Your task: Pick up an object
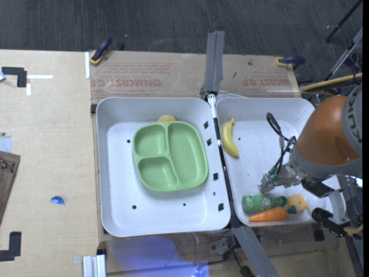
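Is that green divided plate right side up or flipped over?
Right side up. The green plate lies flat in the left bin, its three hollow compartments facing the camera.

Even overhead light, soft shadows (slightly grainy), bluish glare along the bottom edge.

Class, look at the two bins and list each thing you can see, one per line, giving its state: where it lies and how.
Green divided plate: flat in the left bin, compartments bare.
Yellow item: mostly hidden behind the plate's far edge.
Banana: lying in the right bin, near the divider.
Green bottle: on its side.
Carrot: lying beside the bottle, at the near wall.
Gripper: low, just above the bottle.
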`<state>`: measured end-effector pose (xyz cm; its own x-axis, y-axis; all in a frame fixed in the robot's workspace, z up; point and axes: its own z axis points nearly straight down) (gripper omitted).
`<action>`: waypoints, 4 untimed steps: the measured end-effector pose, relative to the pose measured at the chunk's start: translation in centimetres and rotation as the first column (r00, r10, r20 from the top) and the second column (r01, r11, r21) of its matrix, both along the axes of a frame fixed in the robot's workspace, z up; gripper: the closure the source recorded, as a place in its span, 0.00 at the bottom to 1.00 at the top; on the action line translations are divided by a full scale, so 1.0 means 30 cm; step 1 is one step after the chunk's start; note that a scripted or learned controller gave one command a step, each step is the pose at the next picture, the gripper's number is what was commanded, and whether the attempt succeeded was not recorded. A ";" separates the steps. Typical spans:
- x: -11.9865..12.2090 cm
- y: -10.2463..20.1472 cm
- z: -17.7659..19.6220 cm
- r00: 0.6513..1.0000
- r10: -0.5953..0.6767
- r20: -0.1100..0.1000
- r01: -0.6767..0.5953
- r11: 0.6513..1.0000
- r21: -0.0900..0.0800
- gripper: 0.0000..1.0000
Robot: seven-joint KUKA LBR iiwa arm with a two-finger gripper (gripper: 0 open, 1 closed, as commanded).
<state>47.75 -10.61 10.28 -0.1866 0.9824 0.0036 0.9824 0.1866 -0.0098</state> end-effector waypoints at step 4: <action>0.328 0.007 0.075 0.915 0.403 0.009 -0.403 0.915 -0.002 0.00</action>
<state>57.61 -10.41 12.54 -0.5666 0.8240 0.0001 0.8240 0.5666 -0.0012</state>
